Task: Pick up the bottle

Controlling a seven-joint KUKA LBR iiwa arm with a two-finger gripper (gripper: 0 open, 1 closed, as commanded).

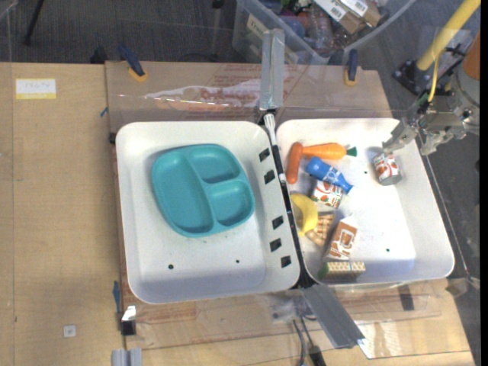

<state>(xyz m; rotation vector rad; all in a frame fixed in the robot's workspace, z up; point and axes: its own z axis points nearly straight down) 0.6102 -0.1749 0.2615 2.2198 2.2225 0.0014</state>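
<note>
Camera view — bottle (329,175) left of gripper (396,137)

A grey metal two-finger gripper (396,139) is showing at the right bin's far right corner, its slim pale fingers (399,134) looking like thin angled bars. Behind it, a boxy grey wrist block (444,118) is carrying dark fittings and small pale patches, too blurred to read as screws or markings. A thin dark cable (431,82) is running up from the block. Above it, a long yellow tube-shaped link (456,21) is slanting toward the picture's top right corner.
</note>
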